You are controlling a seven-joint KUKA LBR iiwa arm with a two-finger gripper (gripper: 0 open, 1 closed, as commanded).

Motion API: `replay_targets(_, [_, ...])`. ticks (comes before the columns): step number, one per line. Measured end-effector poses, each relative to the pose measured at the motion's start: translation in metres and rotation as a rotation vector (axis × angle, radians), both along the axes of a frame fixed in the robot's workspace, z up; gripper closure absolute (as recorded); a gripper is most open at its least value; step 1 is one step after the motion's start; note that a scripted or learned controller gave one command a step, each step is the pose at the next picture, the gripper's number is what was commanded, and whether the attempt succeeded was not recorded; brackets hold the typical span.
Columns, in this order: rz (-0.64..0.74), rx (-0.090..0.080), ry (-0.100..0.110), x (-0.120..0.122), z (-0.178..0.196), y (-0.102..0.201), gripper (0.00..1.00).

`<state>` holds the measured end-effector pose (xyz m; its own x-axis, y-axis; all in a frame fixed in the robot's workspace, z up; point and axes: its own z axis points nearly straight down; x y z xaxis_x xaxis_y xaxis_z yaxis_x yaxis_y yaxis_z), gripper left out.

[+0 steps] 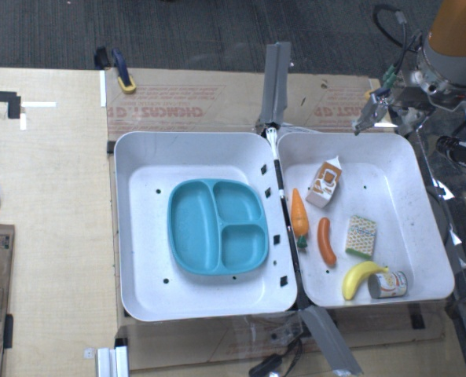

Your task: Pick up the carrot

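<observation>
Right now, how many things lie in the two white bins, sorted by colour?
Orange: 2, carrot and sausage
Yellow: 1, banana
Blue: 1, plate
White or pale: 3, carton, box, can
Total: 7

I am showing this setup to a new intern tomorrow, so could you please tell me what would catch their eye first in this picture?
The big blue divided plate lying in the left bin stands out most. Next comes the cluster of small items in the right bin: an orange carrot by its left wall, a red sausage beside it, and a yellow banana near the front. The gripper hangs over that bin's far right corner.
</observation>
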<state>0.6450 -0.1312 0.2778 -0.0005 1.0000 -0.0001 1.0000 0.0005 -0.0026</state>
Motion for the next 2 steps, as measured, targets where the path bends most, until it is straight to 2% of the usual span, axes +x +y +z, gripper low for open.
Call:
replay_targets(1, [0.221, 0.0, 0.0, -0.039, -0.115, 0.006, 0.0])
replay_targets(2, [0.309, 0.001, -0.001, -0.064, -0.187, 0.028, 0.0])
